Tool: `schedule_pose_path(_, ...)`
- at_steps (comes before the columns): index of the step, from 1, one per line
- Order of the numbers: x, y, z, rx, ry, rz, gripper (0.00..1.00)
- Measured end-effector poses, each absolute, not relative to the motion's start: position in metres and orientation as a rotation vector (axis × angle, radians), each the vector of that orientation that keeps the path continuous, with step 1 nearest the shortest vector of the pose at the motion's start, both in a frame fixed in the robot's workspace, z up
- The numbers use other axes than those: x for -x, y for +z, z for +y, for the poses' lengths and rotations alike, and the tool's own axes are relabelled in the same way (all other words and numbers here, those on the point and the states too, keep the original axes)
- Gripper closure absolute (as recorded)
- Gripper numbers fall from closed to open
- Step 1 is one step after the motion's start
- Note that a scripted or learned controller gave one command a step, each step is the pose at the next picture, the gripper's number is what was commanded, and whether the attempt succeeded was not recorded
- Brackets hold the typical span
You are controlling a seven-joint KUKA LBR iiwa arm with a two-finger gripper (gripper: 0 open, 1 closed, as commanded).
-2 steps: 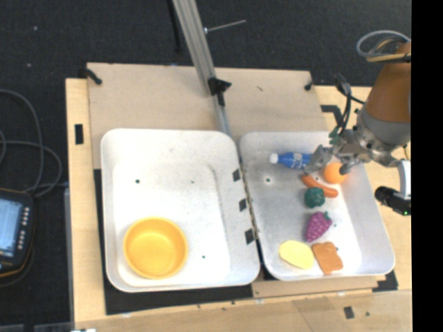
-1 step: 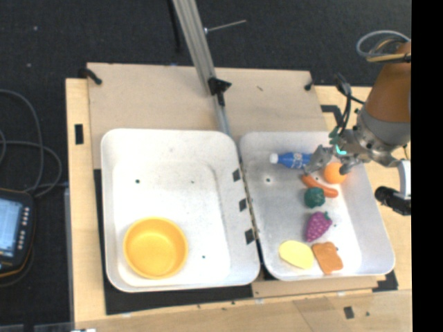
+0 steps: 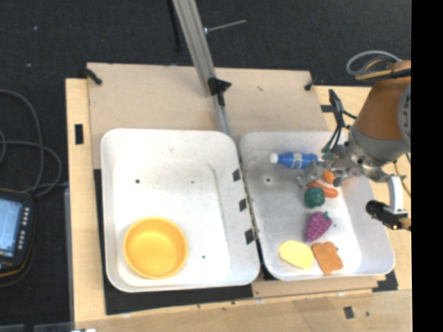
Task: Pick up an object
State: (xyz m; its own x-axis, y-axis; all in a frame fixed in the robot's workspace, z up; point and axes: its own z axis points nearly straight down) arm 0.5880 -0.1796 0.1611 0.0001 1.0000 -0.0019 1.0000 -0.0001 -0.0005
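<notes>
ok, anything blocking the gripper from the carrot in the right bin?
Nothing visible does. The gripper sits right above the orange carrot in the right bin. The blue bottle lies to its left and the green toy just below; both crowd the carrot but don't cover it.

From my feed, the arm (image 3: pixel 384 116) comes in from the right edge of the picture, its orange band uppermost and the grey wrist section just below it. The wrist points down and to the left, toward the upper part of the right-hand bin. The gripper (image 3: pixel 320 176) sits low at the end of it, close over the bin floor. I can't make out from this angle how its fingers stand. A dark cable loops beside the wrist.
</notes>
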Motion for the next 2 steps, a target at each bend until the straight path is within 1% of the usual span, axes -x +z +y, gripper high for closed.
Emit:
schedule_pose_path(1,-0.5896,0.1022,-0.1726,-2.22,-0.005,2.225,0.0)
schedule_pose_path(2,-0.5899,0.1011,-0.1732,-2.222,-0.001,2.221,0.0)
